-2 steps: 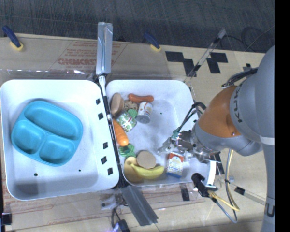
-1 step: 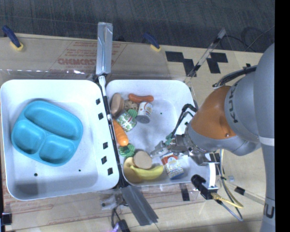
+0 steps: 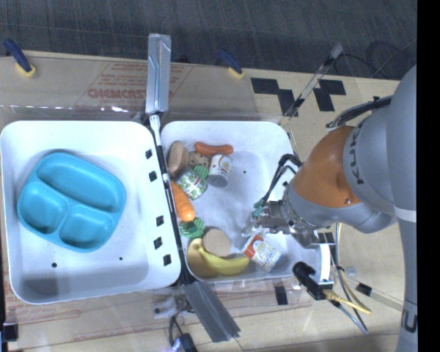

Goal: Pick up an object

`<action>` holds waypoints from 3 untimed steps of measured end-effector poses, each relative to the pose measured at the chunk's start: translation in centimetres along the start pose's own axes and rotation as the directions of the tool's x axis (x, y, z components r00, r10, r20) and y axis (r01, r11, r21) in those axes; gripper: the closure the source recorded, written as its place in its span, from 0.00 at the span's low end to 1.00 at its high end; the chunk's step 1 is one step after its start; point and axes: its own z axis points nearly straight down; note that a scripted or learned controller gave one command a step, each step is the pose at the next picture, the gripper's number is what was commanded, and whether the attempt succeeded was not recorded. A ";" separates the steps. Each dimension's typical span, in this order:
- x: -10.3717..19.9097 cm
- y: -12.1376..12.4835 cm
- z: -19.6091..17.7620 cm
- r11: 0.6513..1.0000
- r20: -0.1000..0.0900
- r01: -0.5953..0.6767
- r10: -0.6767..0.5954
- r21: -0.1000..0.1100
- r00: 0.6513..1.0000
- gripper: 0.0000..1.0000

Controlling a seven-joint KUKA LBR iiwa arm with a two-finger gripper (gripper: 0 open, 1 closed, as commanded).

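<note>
Arm (image 3: 352, 178): reaches in from the right, over the right bin (image 3: 257, 134).
Pincer (image 3: 260, 218): low in the right bin, just above a small red and white packet (image 3: 262, 253); grip state cannot be told.
Right bin contents: banana (image 3: 216, 264) at the near wall, carrot (image 3: 182, 204) along the left wall, small can (image 3: 220, 171), sausage (image 3: 213, 149), several other small items.
Left bin (image 3: 29, 270): holds a blue divided tray (image 3: 72, 200).
Bench (image 3: 66, 79): carries both bins side by side.
</note>
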 end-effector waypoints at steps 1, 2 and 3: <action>0.0 0.0 0.0 1.000 0.000 0.000 0.000 0.001 1.000 0.00; 3.3 -0.6 1.1 0.999 0.001 0.033 -0.033 0.001 0.999 0.00; 0.1 -0.2 1.0 0.996 0.003 0.089 -0.089 -0.001 0.996 0.00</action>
